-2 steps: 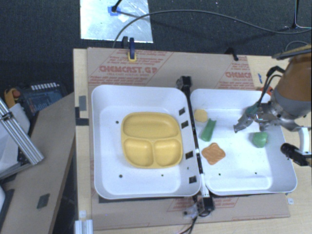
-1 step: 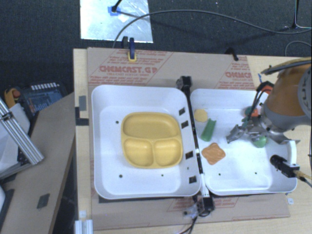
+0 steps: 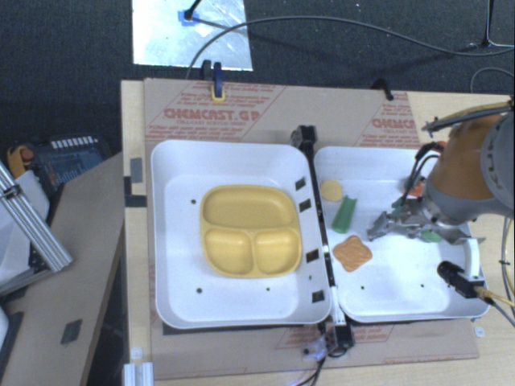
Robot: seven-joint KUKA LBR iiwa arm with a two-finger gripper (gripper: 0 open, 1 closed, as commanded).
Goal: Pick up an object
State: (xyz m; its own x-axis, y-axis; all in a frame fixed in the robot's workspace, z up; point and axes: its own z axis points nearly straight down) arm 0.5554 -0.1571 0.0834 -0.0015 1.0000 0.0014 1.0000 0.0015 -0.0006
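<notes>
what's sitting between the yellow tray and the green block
In the camera view, the black divider strip where the two bins meet lies between the yellow tray and the green block.

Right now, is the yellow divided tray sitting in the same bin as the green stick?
No, the yellow divided tray lies in the left bin, while the green stick lies in the right bin.

The yellow divided tray is taking up the middle of the left bin, leaving open floor along its walls. In the right bin, the green piece, yellow disc and orange waffle are crowding the strip beside the black divider. The hand is hanging just beside them, while the bin's near floor is lying open.
</notes>
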